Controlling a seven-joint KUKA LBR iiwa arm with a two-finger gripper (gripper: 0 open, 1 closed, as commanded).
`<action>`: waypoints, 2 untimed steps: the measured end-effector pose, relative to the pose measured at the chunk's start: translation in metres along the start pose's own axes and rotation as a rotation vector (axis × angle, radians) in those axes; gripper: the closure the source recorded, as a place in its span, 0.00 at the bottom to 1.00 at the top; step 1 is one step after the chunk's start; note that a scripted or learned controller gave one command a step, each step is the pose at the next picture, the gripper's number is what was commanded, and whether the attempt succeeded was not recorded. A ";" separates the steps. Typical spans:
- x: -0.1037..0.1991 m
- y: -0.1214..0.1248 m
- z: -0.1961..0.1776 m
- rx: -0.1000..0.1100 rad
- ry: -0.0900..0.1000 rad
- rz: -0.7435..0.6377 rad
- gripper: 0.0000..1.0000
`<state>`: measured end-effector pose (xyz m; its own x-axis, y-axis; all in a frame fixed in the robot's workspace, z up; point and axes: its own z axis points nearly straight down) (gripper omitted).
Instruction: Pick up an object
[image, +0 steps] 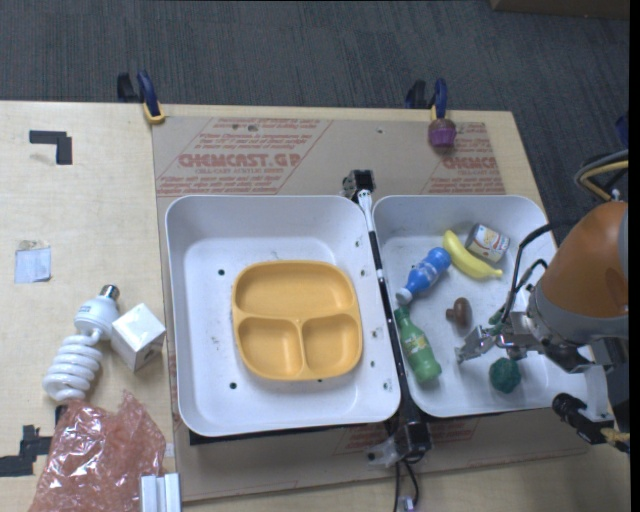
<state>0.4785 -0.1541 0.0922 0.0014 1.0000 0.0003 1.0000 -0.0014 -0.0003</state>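
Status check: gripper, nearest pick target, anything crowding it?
Gripper low in right bin, holding nothing. Dark green object lies just beside it, brown item just above. Green bottle lies left, apart.

One fixed overhead camera looks down slantwise on both bins (200, 330).

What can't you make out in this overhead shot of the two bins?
- Tool, camera view: small and partly under the arm's wrist; its grip state is unreadable.
- Small can in the right bin: label too small to read.
- Brown lump: too small to identify.
- Arm: cut off by the right edge.
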 end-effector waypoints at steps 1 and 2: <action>-0.001 0.001 -0.010 -0.003 -0.001 0.002 1.00; 0.084 0.000 -0.100 -0.002 -0.001 -0.002 1.00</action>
<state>0.4785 -0.0704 0.1924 -0.0003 1.0000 -0.0006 1.0000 0.0003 0.0015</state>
